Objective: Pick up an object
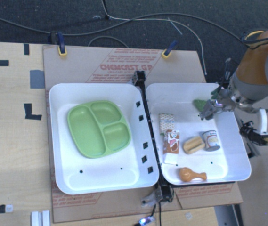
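Tray in L bin, can R of bread roll in R bin

Bright, even overhead light, soft shadows, mild glare on the white bins, slightly soft focus throughout.

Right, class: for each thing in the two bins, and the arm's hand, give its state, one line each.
green divided plate: flat in left bin
snack packet: lying flat
red carton: lying flat
bread roll: on its side
small can: tipped over
orange drumstick toy: lying by near wall
green item: beside hand
hand: low over right bin
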Action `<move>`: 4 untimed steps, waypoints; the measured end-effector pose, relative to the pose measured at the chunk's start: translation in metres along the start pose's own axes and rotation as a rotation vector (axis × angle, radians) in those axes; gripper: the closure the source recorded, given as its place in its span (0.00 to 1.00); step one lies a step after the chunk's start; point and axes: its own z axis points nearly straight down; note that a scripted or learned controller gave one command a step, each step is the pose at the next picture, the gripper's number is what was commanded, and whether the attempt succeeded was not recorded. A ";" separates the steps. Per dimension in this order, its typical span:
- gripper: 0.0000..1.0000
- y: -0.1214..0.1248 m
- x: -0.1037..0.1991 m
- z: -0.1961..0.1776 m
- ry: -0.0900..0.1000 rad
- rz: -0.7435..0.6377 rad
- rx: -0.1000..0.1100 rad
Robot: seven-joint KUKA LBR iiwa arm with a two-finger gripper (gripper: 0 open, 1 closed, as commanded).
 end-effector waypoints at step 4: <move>1.00 -0.028 0.149 -0.033 0.001 -0.003 0.007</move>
